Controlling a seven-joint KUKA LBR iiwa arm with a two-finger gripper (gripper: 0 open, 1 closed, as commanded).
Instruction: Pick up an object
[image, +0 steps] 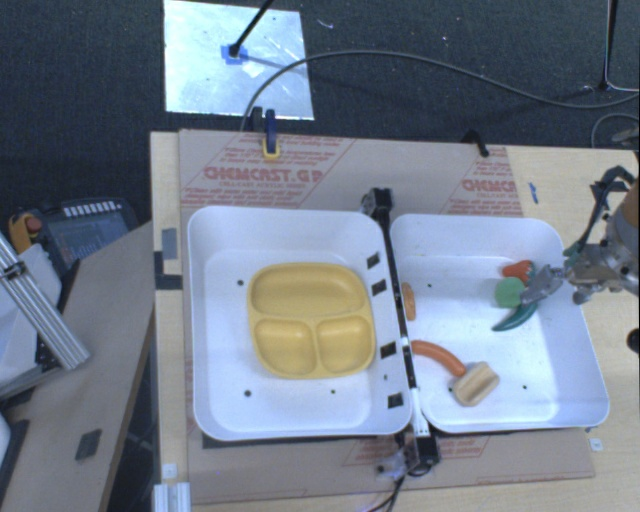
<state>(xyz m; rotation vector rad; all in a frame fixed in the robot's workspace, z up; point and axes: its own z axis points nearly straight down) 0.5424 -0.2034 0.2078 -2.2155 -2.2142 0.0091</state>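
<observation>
Camera view: the gripper (537, 287) hangs at three o'clock in the right bin (570, 400), fingers spread, unladen, beside a green toy (510, 293) (teal piece just below). Centre over one piece before clenching.

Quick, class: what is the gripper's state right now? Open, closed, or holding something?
Gripper: over the right bin, beside a green object; open, closed or holding cannot be told.

The bench (165, 300) bears two white bins (215, 400).
</observation>
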